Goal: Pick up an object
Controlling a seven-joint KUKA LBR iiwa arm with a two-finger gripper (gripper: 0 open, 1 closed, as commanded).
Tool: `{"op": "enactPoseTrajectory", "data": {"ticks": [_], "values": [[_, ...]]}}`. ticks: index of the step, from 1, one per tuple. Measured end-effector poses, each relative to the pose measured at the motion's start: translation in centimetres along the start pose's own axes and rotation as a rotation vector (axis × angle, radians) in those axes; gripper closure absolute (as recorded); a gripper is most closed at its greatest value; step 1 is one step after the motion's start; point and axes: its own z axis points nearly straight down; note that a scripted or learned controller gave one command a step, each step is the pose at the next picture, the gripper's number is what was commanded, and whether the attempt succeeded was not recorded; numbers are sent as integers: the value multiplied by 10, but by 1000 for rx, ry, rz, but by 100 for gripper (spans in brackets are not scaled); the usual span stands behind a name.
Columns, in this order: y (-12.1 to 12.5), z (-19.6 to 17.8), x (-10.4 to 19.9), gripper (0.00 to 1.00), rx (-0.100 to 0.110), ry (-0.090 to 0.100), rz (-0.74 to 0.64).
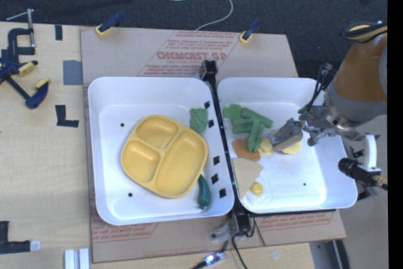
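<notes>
Cardboard sheet [189, 53] under two bins, red "CHEMGUARD" print partly legible.
Gripper [286, 135] in right bin [315, 192], closed on yellow piece [291, 148]; green toy [249, 123] at 10 o'clock.

Arm [359, 82]: grey body w/ broad orange band above wrist, rounded casing. Black cable along its left side. Tool [288, 134]: dark grey metal. Black fittings w/ white bracket below wrist.

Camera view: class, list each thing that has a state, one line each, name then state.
yellow tray: flat, right way up, in left bin
gripper: low in right bin, at a yellow piece
green pile: heaped against the divider
yellow ball: lying loose
</notes>
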Motion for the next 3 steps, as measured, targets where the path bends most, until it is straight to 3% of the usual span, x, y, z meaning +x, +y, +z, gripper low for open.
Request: {"op": "enactPoseTrajectory", "data": {"ticks": [1,3], "values": [[3,-7,0,0,-13,-2,-4],[4,91,-11,0,-8,-2,-4]]}}
